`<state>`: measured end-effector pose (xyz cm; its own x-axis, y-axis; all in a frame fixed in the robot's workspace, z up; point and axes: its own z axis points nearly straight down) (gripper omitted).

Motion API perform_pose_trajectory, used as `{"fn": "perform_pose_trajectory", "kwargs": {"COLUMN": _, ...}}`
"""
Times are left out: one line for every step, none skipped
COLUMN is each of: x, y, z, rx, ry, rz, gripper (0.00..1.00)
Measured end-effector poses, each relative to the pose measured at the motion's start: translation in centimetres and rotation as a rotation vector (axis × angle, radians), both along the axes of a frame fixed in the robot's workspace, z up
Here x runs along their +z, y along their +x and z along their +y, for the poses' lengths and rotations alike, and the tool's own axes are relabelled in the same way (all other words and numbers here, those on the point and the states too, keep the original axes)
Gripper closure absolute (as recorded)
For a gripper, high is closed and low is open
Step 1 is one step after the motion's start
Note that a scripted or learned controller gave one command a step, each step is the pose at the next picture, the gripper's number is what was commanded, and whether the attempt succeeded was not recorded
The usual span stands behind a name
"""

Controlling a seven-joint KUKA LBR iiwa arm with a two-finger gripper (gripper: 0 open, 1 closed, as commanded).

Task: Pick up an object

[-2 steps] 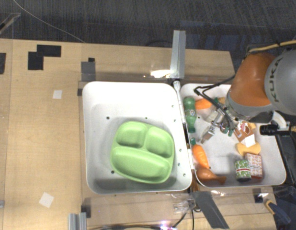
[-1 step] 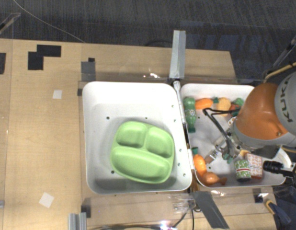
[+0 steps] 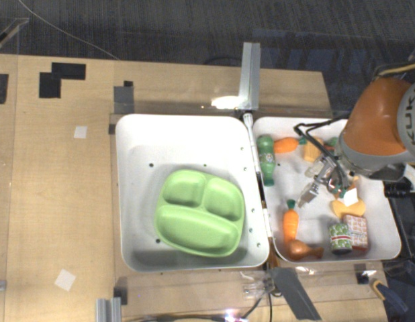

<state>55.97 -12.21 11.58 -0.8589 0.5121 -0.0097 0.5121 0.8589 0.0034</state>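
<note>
Gripper point(image 3: 313, 188): over the middle of the right bin, hanging from the grey arm with the orange band point(image 3: 375, 123) that comes in from the right; the metal fingers point down-left, too small and cluttered to tell how far apart they are or whether anything sits between them.
Carrot point(image 3: 290, 224): orange toy with green top, upright-ish near the right bin's front-left area, just below the gripper tip; contact cannot be told.
Green bottle point(image 3: 265, 156): lies along the right bin's left wall, toward the back.
Orange piece point(image 3: 285, 145): just beside the bottle, back-left part of the bin.
Yellow piece point(image 3: 311, 151): near the back, partly under the arm's cables.
Brown item point(image 3: 301, 249): at the bin's front edge, below the carrot.
Small can point(image 3: 339, 237): green-banded, front right, touching a red patterned box point(image 3: 356, 231).
Pale wedge point(image 3: 346, 203): right of the gripper, above the box.
Right bin point(image 3: 394, 241): white, shallow, holds all the small things.
Left bin point(image 3: 140, 139): white, holds a green divided tray point(image 3: 199, 212) with three sections, toward the front.
Worktop point(image 3: 53, 200): light wood, black squares at the back-left corner, pale tape patches.
Floor point(image 3: 160, 12): dark carpet behind the worktop, thin cable across it.
</note>
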Motion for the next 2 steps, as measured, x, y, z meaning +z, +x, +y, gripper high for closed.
{"fn": "perform_pose_trajectory", "kwargs": {"x": -2.0, "y": -7.2, "z": 2.1, "rx": 0.017, "ry": 0.002, "rz": 0.005, "gripper": 0.00}}
{"fn": "perform_pose_trajectory", "kwargs": {"x": -2.4, "y": -6.8, "z": 3.4, "rx": 0.056, "ry": -0.007, "rz": -0.010, "gripper": 0.00}}
